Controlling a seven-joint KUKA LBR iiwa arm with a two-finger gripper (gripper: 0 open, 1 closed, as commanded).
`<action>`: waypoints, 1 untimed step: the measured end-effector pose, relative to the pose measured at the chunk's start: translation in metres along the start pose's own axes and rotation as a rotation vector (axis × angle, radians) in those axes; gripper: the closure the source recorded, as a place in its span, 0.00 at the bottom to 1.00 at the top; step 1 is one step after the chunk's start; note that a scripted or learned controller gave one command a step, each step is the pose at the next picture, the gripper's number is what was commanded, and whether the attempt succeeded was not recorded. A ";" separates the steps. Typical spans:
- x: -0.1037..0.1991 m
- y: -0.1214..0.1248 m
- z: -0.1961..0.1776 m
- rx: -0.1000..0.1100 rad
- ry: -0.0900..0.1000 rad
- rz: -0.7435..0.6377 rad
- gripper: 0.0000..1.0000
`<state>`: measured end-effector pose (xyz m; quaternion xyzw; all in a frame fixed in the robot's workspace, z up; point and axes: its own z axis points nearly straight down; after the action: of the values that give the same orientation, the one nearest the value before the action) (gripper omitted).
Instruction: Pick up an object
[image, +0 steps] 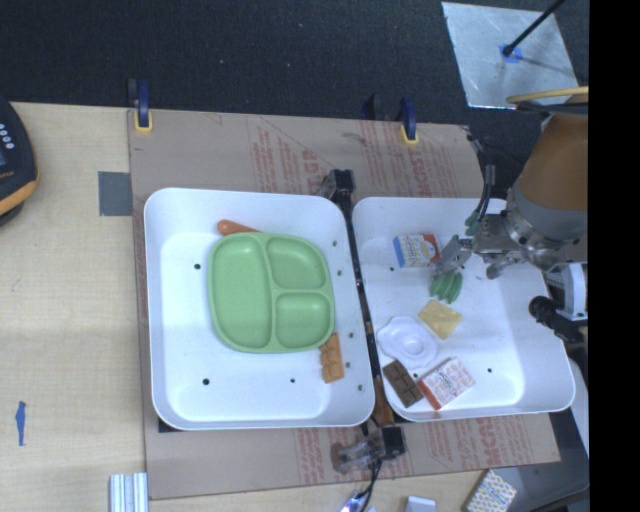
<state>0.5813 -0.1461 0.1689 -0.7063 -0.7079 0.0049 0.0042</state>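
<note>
My gripper (470, 262) hangs over the back half of the right bin (520, 395), and it is open with nothing between its fingers. One grey finger (451, 256) stands just above a small green object (446, 286) lying on the bin floor. Close by lie a white, blue and red packet (414, 248), a yellow block (439, 319), a white round lid (408, 341), a brown bar (401, 381) and a red-and-white packet (447, 382).
The left bin (170, 390) holds a green divided plate (270, 292), an orange piece (236, 228) behind it and a brown-orange piece (331, 359) at its front right. The arm (550, 190) comes in from the right. Blue clamps (407, 118) pin the cardboard at the back.
</note>
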 end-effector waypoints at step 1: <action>-0.002 0.017 0.082 -0.002 0.002 -0.004 0.00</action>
<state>0.5969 -0.1477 0.0865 -0.7050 -0.7091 0.0036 0.0041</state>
